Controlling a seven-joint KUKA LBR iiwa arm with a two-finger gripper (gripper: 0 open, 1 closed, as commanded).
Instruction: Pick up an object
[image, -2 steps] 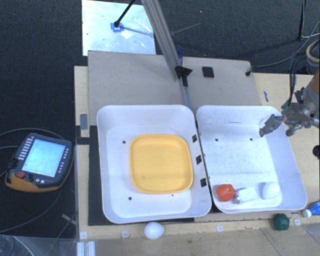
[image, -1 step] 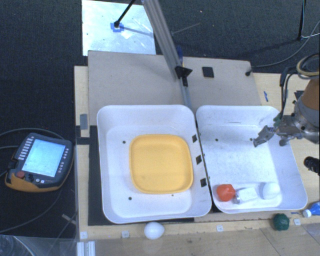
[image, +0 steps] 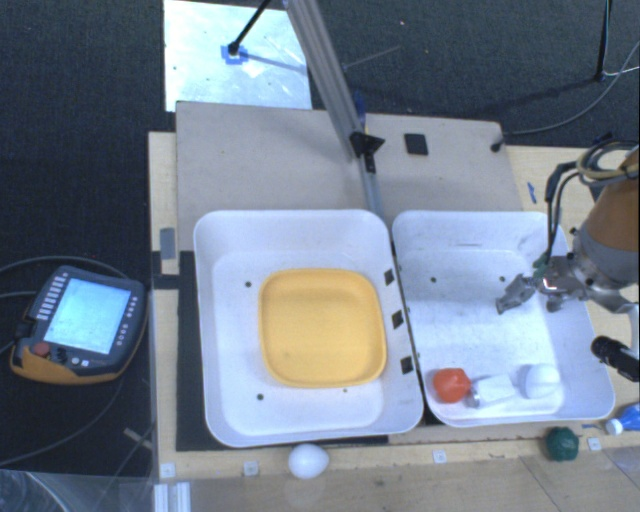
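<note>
The things I could pick lie along the near wall of the right bin (image: 470, 255): an orange object (image: 449, 384) at the near-left corner, a white piece (image: 495, 390) touching it on the side away from that corner, and a round white object (image: 541, 379) just beyond that. My end effector (image: 512, 296) hangs over the same bin's floor, farther from the camera than that row and toward the bin's right wall, with nothing between its fingers; whether they are spread or pressed together I cannot tell at this size. I judge that I am in the approach step, with no grasp begun. The next move calls for travelling toward the bin's near wall, choosing one target, and coming down over it squarely. The orange object and the white piece touch, so a descent there risks nudging both; the round white one may roll. Beside the right bin, the left bin (image: 225, 250) holds a yellow plate (image: 323, 326), and a white egg (image: 308, 461) and a green ball (image: 561, 443) rest on the desk (image: 440, 180) outside the bins.
</note>
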